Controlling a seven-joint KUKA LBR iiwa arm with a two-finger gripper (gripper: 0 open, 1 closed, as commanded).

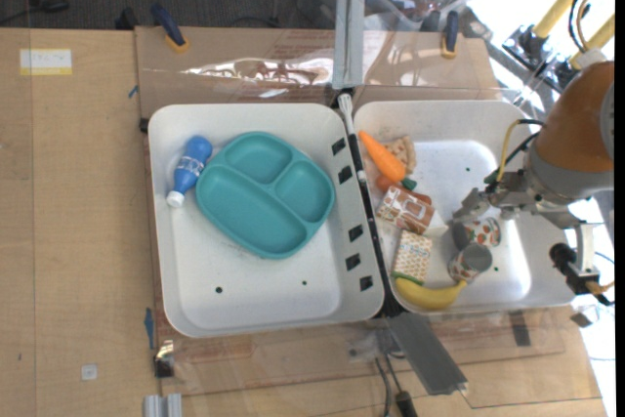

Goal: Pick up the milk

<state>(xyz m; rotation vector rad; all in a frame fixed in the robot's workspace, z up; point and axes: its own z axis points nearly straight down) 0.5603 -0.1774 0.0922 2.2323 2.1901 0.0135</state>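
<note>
Milk carton (411, 256) lies flat in rt bin, above banana (430, 294); light, stiff card, prob slick, so grab across its narrow sides. Gripper (476, 231) hovers beside it; can't tell fingers' state

Plate (266, 193) and bottle (187, 168) in left bin (244, 308); carrot (381, 159), cartons (405, 208), banana (430, 293) in right bin (508, 283)

Brightly lit overhead view, overexposing at the upper right.
Glare is washing out the top right corner and glinting off clear plastic sheeting (256, 70); white bins (256, 303) are casting soft shadows.
</note>
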